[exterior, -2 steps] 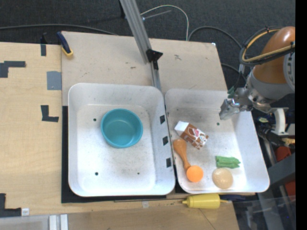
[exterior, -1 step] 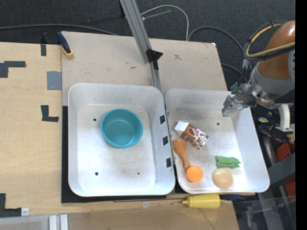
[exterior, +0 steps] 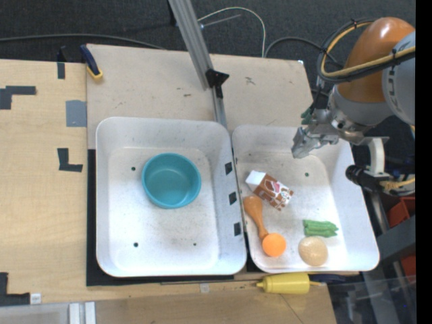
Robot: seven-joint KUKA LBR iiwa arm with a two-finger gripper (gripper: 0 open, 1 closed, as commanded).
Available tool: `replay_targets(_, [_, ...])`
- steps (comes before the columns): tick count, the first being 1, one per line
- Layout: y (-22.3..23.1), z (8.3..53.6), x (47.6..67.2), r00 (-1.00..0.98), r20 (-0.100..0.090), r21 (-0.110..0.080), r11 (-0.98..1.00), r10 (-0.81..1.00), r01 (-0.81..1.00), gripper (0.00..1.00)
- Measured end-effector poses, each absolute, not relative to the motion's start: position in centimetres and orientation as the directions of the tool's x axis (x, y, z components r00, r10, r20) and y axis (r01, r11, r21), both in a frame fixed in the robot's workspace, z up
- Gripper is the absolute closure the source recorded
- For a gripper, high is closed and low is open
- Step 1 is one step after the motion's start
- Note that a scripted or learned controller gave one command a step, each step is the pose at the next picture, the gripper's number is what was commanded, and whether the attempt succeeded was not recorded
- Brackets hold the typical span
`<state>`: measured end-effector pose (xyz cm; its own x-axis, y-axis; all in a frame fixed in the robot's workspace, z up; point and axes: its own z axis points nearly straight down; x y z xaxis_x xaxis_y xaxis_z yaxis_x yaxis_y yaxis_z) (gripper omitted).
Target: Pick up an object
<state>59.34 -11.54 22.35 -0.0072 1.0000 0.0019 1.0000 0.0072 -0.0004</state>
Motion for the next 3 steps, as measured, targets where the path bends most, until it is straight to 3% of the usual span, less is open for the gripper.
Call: replay_targets(3, [4.9, 21.6, 63.4, -0.007, 0.002, -0.001, 0.007, 1.0, 1.0, 1.0])
